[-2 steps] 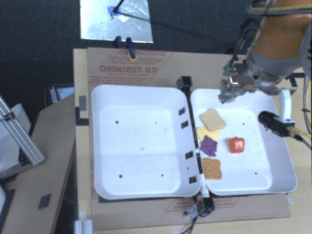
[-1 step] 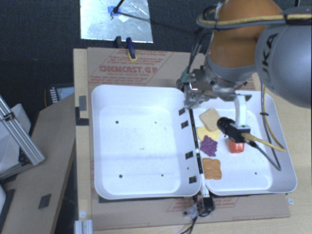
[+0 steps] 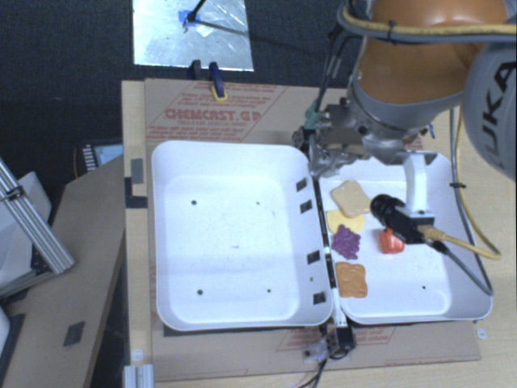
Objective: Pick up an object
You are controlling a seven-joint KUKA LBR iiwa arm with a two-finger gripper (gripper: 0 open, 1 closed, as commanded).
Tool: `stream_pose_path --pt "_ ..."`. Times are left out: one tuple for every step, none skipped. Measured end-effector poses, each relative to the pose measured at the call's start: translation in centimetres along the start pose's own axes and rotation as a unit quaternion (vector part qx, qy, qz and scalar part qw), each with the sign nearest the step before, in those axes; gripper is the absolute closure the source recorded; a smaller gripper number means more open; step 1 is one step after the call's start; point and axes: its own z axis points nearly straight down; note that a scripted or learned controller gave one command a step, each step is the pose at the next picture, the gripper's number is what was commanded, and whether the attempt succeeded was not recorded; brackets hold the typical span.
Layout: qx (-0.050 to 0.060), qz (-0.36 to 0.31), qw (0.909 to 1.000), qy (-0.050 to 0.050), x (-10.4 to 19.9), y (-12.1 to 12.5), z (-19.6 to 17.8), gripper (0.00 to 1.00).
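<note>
Several food pieces (image 3: 353,231) lie just below the hand (image 3: 327,158) (grip state unclear).

— Where's the arm (image 3: 428,47)?
— In from the right, its orange band bulking large at the top, grey casing off to the right edge.
— And the gripper (image 3: 323,156)?
— Below and left of the band, a metal wrist block carrying it, pointing down. A black cylinder on a white bracket hangs to its right.
— Fingers?
— Can't make them out.
</note>
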Motion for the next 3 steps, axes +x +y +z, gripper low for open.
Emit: stream_pose_path --pt "0.009 0.004 0.9999 -0.003 -0.8 -3.7 9.6 1.0" --pt "0.0 0.002 1.0 -0.001 -0.5 -3.3 0.8 1.0" --pt "-0.003 0.0 1.0 0.001 3.6 -3.2 -11.1 1.0"
